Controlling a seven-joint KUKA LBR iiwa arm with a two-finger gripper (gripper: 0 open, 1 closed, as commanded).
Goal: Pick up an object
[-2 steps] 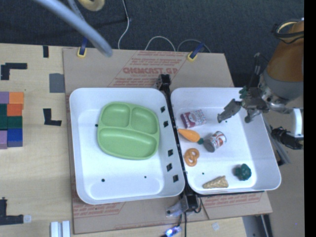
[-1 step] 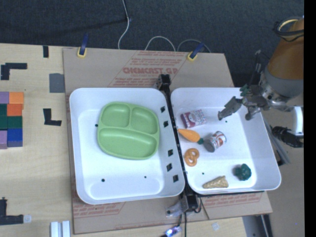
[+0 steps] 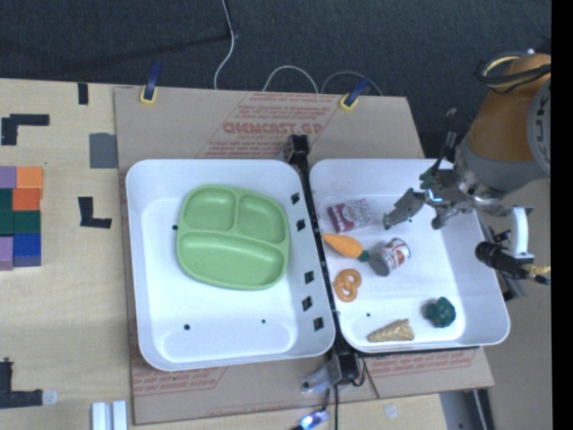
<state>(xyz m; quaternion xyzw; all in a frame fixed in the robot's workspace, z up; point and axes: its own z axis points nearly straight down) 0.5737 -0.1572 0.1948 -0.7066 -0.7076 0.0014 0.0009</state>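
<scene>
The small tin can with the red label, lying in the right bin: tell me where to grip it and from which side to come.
Grip the small red-labelled tin can across the middle of its round body, coming straight down. It lies on its side, so probably only the curved wall offers two opposed faces. Set the fingers crosswise to its long axis. The orange toy carrot nearly touches its left end, so stay off that end. The gripper hovers up and right of it.

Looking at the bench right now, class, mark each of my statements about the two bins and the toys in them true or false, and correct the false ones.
1. The green plate lies in the left bin. True.
2. The carrot lies on the green plate. False: it lies in the right bin, near the divider.
3. The pretzel lies nearer the camera than the carrot. True.
4. The small can stands upright. False: it lies on its side.
5. The gripper hangs over the right bin. True.
</scene>
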